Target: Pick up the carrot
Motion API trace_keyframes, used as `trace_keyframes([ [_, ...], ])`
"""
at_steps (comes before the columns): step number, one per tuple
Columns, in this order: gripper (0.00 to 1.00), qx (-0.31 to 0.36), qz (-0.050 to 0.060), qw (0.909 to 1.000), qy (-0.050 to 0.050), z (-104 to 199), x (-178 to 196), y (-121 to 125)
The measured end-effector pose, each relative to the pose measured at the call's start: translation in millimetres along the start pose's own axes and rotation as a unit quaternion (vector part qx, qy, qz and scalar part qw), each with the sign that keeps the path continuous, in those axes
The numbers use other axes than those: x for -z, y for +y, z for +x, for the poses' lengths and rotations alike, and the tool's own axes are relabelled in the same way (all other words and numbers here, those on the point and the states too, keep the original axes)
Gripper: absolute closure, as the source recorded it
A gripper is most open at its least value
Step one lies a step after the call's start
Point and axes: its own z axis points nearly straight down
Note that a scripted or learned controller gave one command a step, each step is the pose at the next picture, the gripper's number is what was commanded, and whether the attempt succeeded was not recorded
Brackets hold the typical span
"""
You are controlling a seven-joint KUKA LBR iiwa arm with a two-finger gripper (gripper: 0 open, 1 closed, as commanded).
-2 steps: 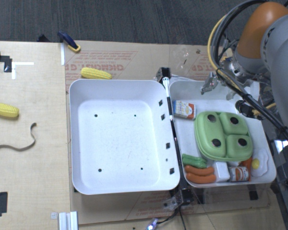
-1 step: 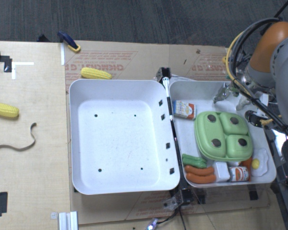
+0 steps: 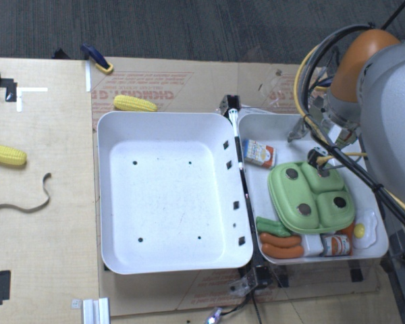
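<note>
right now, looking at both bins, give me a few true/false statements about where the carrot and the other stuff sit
1. The carrot lies in the right bin. True.
2. The carrot lies at the far end of its bin, next to the small carton. False: it lies at the near end, beside a green pod.
3. The green tray lies in the left bin. False: it lies in the right bin.
4. Two yellow corn cobs lie outside the bins, one just beyond the left bin and one far to its left. True.
5. The arm hangs over the left bin. False: it is over the right bin's far right side.
</note>
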Motion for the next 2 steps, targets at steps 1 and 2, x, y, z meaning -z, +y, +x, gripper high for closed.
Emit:
trace_keyframes([
  [1, 0.0, -0.047, -0.001, 0.9989, 0.0, -43, 49, 20],
  [2, 0.0, -0.333, -0.004, 0.943, 0.007, 25, 7, -26],
])
